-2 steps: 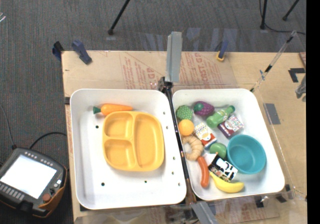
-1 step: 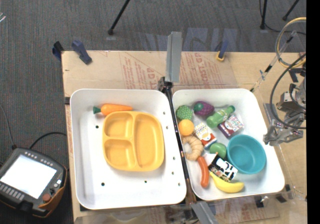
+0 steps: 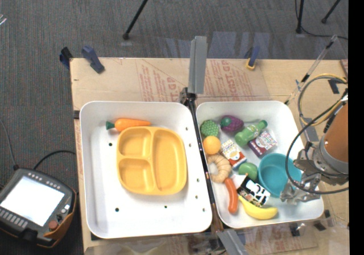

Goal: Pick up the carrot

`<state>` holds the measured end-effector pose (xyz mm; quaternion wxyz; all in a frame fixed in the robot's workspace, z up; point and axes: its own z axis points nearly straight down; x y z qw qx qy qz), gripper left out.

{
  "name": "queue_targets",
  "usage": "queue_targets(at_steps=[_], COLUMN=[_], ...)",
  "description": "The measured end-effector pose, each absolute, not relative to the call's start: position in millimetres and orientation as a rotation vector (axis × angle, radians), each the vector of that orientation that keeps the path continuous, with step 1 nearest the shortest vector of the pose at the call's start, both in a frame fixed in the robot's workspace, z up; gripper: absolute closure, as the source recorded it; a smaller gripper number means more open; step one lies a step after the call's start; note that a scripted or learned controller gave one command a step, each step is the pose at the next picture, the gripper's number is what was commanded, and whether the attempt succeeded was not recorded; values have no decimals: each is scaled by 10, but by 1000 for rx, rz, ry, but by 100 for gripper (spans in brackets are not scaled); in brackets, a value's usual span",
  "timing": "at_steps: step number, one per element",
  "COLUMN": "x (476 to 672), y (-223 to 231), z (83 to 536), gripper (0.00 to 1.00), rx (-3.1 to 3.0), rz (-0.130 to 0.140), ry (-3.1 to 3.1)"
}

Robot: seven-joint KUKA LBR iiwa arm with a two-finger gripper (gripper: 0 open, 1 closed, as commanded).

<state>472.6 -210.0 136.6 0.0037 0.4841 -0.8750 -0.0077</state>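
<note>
Carrot (image 3: 132, 124) is in the left bin (image 3: 91, 168), upper part, lying flat along the top edge of the yellow divided plate (image 3: 152, 160), green end pointing frame-left. Looks like it's touching or just beside the plate rim.

Arm comes in from the right edge, orange band visible at mid-right. Hand (image 3: 300, 191) sits over the lower right corner of the right bin (image 3: 284, 109), just beside the teal bowl (image 3: 277, 173). Too much cable and bracket clutter around it, so I can't tell whether it's released or clenched. Nothing visibly between its tips. It's well apart from the carrot, a full bin away.

Right bin contents: green knobbly item (image 3: 209, 128) and purple one (image 3: 231, 123) up top, green bottle (image 3: 251, 132), purple carton (image 3: 262, 143), orange ball (image 3: 211, 145), small white-red box (image 3: 231, 151), beige ring (image 3: 219, 167), red sausage (image 3: 232, 196), black-white box (image 3: 253, 192), banana (image 3: 259, 210) along the bottom edge.

Both bins sit side by side on the desk (image 3: 131, 80). Teach pendant (image 3: 35, 205) on the floor at lower left of frame.
</note>
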Motion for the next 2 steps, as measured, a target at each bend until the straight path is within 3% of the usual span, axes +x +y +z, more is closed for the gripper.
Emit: queue_targets(at_steps=[1,2], x=[4787,4775], y=[-2095,-2072], z=[2105,1814], gripper=[100,100], rx=[1643,1873], rz=[1,-9], ry=[-2683,-2522])
